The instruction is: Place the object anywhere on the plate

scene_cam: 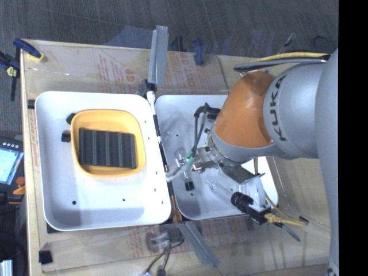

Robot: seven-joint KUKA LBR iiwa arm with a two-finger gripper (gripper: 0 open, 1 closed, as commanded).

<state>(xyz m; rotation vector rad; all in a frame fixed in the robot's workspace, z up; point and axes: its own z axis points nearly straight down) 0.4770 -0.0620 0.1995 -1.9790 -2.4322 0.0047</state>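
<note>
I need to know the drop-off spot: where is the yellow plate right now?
The yellow plate lies in the left white bin, in its upper middle, with a dark ridged insert at its centre. The gripper is over the right bin.

Left of the claw [187, 167], the yellow plate [107, 141] looks like smooth matt plastic; both white bins [57, 200] seem glossy plastic; the bench [86, 59] looks wooden.
</note>
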